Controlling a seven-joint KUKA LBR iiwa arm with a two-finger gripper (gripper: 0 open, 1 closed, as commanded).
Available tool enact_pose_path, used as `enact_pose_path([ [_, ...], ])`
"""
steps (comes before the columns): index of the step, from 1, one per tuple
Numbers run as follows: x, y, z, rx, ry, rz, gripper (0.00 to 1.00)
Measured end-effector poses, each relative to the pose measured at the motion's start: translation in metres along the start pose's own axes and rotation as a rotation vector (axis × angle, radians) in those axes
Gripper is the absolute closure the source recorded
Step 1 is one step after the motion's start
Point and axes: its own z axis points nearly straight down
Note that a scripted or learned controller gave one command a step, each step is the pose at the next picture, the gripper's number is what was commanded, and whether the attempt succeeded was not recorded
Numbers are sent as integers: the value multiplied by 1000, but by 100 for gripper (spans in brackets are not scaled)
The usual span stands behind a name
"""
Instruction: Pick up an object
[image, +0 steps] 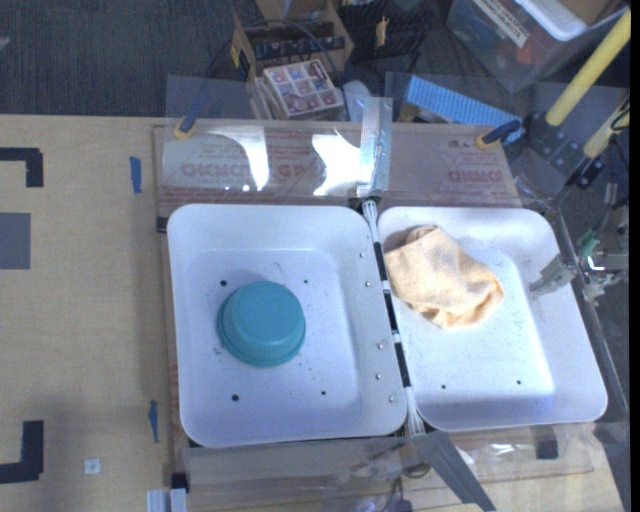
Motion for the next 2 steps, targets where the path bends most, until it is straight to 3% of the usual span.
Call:
enact_pose_path([
  [1,-9,36,101,-1,0,-321,0],
  [2,64,71,137,-7,-1,-348,0],
])
